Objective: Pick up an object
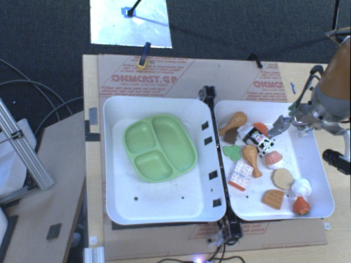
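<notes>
- Orange and tan toy food sits nearest me in the right bin (323, 201) — a bread slice (273, 199), a round cookie (283, 178), a small red piece (300, 205). None of it is lifted, so I judge the pick not yet made.
- Mid-bin, a drumstick (251, 158) lies beside a black-and-white die (265, 144).
- Farther back, the gripper (281, 126) hovers just beside the die; I cannot tell how its jaws stand, and nothing shows between them.
- Left bin (112, 201) holds a green tray (159, 147).

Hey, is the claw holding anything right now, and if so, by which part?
Nothing shows in its grip. The claw hangs over the right bin, near the black-and-white toy, with no object seen between its tips.
</notes>
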Controlling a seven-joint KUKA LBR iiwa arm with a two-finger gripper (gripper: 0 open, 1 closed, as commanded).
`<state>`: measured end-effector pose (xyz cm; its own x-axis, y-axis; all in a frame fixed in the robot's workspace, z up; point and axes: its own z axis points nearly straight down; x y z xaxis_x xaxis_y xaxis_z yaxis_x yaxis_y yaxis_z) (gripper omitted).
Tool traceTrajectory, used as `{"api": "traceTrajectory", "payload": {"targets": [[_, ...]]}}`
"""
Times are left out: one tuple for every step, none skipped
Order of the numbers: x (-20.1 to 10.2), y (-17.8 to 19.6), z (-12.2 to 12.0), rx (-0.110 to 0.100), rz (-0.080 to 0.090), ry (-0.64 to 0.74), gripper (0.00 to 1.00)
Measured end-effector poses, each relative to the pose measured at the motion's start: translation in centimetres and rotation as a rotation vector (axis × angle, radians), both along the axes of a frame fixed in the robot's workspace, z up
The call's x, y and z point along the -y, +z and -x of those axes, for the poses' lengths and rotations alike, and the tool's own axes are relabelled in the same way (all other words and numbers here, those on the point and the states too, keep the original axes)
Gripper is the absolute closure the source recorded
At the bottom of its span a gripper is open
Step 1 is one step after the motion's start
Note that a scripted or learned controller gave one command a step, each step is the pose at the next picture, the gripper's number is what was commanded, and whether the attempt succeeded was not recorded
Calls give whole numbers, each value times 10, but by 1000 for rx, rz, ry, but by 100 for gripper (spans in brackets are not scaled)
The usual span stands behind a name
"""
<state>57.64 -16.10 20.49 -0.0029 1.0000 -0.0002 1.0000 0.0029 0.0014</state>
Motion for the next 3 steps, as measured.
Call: {"api": "traceTrajectory", "payload": {"targets": [[-38,-82,69,-12,-5,-1,0],[-75,-122,14,2,-2,6,0],[-72,-110,16,2,0,1,100]]}}
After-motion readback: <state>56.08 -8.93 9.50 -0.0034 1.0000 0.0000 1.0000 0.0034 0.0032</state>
